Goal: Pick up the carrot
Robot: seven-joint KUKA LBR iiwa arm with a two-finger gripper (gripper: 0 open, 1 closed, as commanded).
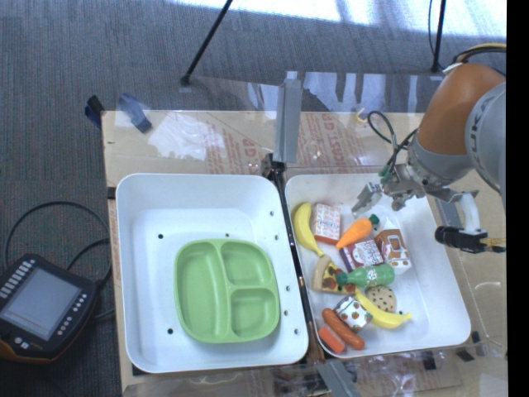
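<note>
- The carrot (pixel 355 231) lay in the right bin (pixel 450 300), toward its far side, tilted with its green top up and to the right.
- Just left of it sat a small printed box (pixel 326 222), with a yellow banana (pixel 303 227) curving along the bin's left wall beyond that.
- Just near of the carrot lay a dark red packet (pixel 361 255) and, to its right, a small carton (pixel 394 249).
- Nearer still lay a green bottle (pixel 364 276), a pizza slice (pixel 327 277), a cookie (pixel 380 298), a second banana (pixel 382 314) and two sausages (pixel 340 330).
- The gripper (pixel 385 190) hung above the far part of the right bin, up and to the right of the carrot and apart from it; its fingers (pixel 364 197) were spread, with nothing between them.
- The arm (pixel 459 122) entered from the right.
- The left bin (pixel 149 213) held a green divided plate (pixel 226 289).
- A handheld control pendant (pixel 37 304) rested on the floor at far left.
</note>
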